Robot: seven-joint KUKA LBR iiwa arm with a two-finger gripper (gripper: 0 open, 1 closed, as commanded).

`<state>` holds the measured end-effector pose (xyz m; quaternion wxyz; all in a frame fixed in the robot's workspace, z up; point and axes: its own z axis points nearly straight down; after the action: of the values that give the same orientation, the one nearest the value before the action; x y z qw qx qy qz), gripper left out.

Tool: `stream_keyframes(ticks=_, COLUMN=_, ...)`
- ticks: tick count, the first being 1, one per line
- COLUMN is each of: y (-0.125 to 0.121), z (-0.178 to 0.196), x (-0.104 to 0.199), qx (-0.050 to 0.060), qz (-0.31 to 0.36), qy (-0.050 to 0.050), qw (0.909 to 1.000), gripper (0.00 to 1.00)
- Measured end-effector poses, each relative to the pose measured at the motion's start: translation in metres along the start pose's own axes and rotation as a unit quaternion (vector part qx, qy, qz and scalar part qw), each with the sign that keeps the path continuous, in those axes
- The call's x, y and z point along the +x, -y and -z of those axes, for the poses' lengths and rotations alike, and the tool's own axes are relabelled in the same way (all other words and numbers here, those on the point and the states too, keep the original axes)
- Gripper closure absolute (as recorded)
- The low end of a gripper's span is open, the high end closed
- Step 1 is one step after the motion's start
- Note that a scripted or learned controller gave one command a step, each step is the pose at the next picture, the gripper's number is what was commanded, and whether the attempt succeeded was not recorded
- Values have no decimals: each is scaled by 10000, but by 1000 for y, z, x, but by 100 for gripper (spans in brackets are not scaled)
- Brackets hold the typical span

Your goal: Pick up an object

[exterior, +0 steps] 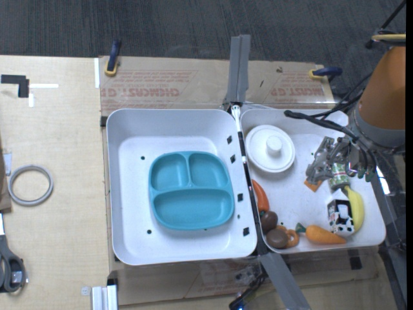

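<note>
We hover our gripper (322, 166) over the right bin (293, 124) near its right edge, above the banana (355, 206); whether it is released or clenched we cannot tell. We judge this the approach step: next we need a descent onto the banana.

Materials, both bins
Teal divided plate (191, 190): smooth matt plastic. White bins (122, 173): glossy plastic. Surface (51, 237): pale wood grain.
</note>
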<state>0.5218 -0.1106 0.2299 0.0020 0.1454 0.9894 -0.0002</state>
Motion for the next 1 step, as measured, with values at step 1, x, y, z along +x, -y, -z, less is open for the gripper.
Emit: stream_keyframes(ticks=1, y=-4, z=-3, x=43, qx=1, qz=-429, qy=-16, qw=9991, gripper=100)
